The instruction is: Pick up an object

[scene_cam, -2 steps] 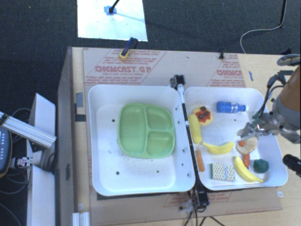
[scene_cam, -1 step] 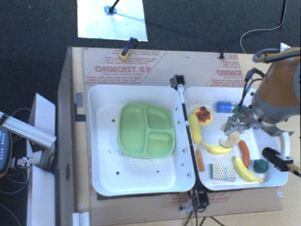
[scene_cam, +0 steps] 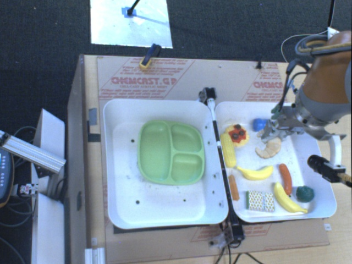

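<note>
Camera view, looking down at a slant on two white bins set side by side. The left bin (scene_cam: pixel 118 202) held a green tray (scene_cam: pixel 170 152) with three compartments, lying flat near its middle. The right bin (scene_cam: pixel 322 199) held the food items. The arm (scene_cam: pixel 324 87) — grey, with an orange band — entered from the right and hung over the upper part of the right bin. Its gripper (scene_cam: pixel 273 130) sat low over the bin, just above a pale bread slice (scene_cam: pixel 269 148) and just right of a blue piece (scene_cam: pixel 259 124); whether the gripper was wide, narrow or holding anything could not be told, since the wrist hid that part.

The bread slice lay flat, curved like a crescent, its long axis running from lower left to upper right, its upper end toward the gripper. Contact between the two could not be judged.

Other items in the right bin: a corn cob (scene_cam: pixel 228 150) along the left wall, long axis near vertical; a small pizza piece (scene_cam: pixel 238 135) beside its top; one banana (scene_cam: pixel 255 172) lying roughly level below the bread; a red sausage (scene_cam: pixel 285 176) to its right, tilted; a second banana (scene_cam: pixel 287 198) pointing down to the right; a dark green piece (scene_cam: pixel 304 192) near the right wall; a speckled sponge (scene_cam: pixel 260 201) at the front; an orange carrot (scene_cam: pixel 234 187) by the divider — long axis near vertical.
</note>
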You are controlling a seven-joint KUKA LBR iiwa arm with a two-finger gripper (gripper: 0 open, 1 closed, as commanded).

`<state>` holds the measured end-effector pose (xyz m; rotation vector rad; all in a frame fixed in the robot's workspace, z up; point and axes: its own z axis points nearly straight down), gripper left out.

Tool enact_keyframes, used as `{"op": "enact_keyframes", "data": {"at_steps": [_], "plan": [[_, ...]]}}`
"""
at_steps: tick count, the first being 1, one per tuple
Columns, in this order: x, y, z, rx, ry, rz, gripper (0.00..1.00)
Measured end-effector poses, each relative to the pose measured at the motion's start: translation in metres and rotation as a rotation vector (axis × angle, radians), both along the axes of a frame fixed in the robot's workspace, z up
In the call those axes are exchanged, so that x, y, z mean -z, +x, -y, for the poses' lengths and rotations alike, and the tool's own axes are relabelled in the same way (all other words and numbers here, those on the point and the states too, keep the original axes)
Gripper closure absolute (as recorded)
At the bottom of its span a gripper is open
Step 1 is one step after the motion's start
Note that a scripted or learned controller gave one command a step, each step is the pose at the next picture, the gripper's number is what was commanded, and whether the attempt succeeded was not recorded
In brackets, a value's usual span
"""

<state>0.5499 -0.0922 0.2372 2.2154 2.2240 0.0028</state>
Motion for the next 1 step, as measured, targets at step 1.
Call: {"op": "enact_keyframes", "data": {"at_steps": [1], "plan": [[-0.0088, 0.0292, -0.0390, -0.001, 0.001, 0.000, 1.00]]}}
